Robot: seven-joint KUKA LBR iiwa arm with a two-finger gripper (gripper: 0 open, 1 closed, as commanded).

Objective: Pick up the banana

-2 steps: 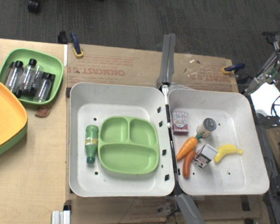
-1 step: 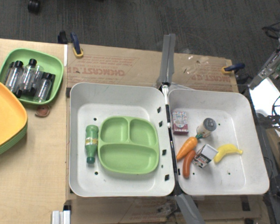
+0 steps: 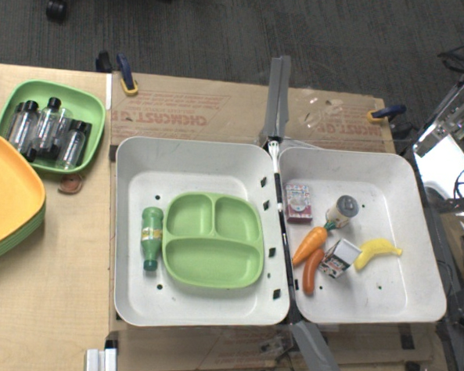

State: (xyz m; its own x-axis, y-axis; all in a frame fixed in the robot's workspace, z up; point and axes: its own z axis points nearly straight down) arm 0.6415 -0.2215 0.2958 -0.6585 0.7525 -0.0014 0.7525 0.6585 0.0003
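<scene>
A small yellow banana [image 3: 378, 252] lies on the floor of the right bin [image 3: 382, 296], right of the bin's middle, its thick end pointing left and down. A small printed box [image 3: 336, 258] lies just left of it, almost touching. Nothing covers the banana.
An orange carrot [image 3: 310, 244], a red sausage-shaped piece [image 3: 312, 270], a pink box [image 3: 298, 201] and a grey-capped item [image 3: 345, 207] share the right bin. The left bin [image 3: 131, 296] holds a green divided plate [image 3: 213, 241] and a green bottle [image 3: 151, 237]. A green tray of bottles [image 3: 54, 127] and orange plates [image 3: 7, 206] sit far left.
</scene>
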